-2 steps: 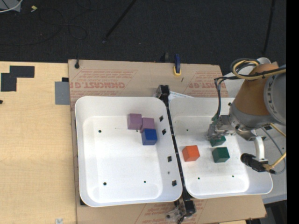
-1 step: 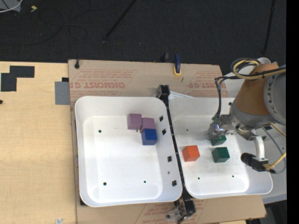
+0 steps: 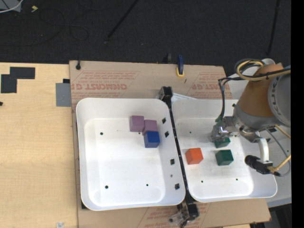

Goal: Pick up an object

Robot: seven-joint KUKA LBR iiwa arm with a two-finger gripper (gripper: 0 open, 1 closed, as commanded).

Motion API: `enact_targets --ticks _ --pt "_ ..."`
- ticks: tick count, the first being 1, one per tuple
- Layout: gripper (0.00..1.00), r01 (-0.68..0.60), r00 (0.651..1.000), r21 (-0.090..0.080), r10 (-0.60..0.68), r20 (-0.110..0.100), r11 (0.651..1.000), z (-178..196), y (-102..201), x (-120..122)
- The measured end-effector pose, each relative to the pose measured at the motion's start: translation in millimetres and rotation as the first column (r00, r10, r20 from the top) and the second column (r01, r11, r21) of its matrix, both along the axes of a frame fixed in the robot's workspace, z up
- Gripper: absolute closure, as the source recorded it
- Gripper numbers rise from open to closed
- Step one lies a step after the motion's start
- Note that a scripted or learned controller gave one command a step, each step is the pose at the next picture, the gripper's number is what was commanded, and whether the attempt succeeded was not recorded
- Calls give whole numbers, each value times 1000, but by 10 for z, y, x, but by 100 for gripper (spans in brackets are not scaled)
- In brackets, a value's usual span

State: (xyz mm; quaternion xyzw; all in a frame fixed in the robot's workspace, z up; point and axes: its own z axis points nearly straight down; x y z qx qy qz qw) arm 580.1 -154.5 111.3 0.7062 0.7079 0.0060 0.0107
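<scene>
My gripper (image 3: 220, 136) is low in the right bin (image 3: 204, 113), at the end of the grey arm with the orange band (image 3: 259, 96). Right beneath its tip a small dark green piece (image 3: 223, 143) peeks out, partly hidden by it. Just below that rests a dark green cube (image 3: 224, 157), and an orange cube (image 3: 194, 156) lies to the left of the green cube. In the left bin (image 3: 95, 127), two purple cubes (image 3: 137, 123) (image 3: 150, 126) and a blue cube (image 3: 152, 139) sit bunched together.
A black divider strip (image 3: 172, 141) runs between the two bins. Cables (image 3: 266, 163) loop off the wrist over the right bin's right side. Cardboard (image 3: 123, 80) lies under both bins, and a blue clamp (image 3: 180, 65) holds its far edge.
</scene>
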Motion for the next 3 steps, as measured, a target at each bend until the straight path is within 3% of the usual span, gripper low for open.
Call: enact_targets --ticks 3 --pt "100 3 1000 -4 -3 7 1000 -15 -18 113"
